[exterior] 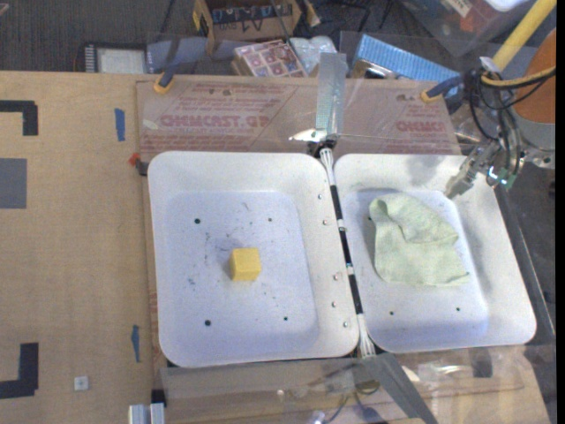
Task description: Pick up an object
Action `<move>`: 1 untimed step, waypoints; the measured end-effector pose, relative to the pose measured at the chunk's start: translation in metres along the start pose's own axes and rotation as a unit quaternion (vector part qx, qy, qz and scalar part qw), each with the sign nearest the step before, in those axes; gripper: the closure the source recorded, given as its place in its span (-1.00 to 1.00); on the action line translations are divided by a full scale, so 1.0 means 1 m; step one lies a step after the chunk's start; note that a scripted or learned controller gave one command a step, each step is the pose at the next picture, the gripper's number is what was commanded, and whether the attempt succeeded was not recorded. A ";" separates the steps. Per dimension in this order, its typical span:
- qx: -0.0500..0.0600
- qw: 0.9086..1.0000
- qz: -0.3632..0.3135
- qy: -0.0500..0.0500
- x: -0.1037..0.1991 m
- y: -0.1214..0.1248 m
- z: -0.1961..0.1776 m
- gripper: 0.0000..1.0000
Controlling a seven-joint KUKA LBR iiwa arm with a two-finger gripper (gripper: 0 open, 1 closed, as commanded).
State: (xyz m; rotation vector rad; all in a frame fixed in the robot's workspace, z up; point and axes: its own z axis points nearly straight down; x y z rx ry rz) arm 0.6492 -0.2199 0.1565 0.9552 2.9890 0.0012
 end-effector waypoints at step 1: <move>0.000 1.000 0.031 0.000 0.033 -0.027 -0.005 1.00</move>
